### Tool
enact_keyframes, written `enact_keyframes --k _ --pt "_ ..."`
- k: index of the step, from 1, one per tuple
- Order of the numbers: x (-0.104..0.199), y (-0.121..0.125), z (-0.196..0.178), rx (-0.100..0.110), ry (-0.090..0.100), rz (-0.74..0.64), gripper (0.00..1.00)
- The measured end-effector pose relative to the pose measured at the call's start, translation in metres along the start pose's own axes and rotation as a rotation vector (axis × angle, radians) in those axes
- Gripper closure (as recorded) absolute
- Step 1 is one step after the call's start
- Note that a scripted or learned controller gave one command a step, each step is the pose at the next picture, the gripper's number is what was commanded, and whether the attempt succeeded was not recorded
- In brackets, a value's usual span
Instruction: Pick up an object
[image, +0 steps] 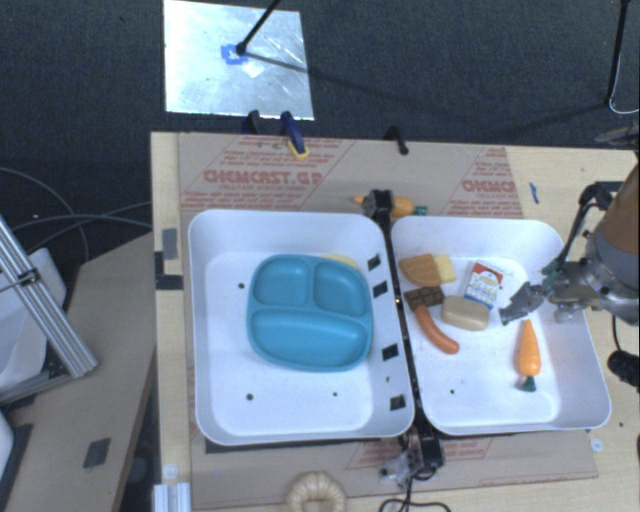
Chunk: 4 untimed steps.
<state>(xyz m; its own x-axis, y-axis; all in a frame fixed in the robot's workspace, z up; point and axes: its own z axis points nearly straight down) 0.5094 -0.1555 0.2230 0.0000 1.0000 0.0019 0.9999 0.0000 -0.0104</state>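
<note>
The right bin (575, 400) holds several toy foods. An orange carrot (527, 350) lies towards its right side. Left of it sit a beige oval block (466, 313), a small white carton (484, 283), a brown bar (424, 297), an orange sausage (437, 330) and a tan wedge (422, 268). My gripper (538, 312) hovers over the bin's right part, just above the carrot's top end and right of the carton. Its dark fingers (514, 306) are spread open with nothing between them.
The left bin (215, 300) bears a blue divided plate (308, 310). A yellow item (401, 207) lies behind the bins' shared rim. A blue and yellow clamp (293, 135) and a shiny sheet (238, 60) sit further back. The arm's wrist (615, 270) overhangs the right bin's edge.
</note>
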Motion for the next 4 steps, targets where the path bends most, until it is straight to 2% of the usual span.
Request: enact_keyframes --k 1,3,4 --pt "0.000 0.003 -0.006 -0.011 -0.002 -0.003 0.00" --pt "0.002 0.003 0.078 -0.008 -0.001 -0.001 0.00" --pt "-0.003 0.001 0.139 -0.007 -0.001 0.000 0.00"
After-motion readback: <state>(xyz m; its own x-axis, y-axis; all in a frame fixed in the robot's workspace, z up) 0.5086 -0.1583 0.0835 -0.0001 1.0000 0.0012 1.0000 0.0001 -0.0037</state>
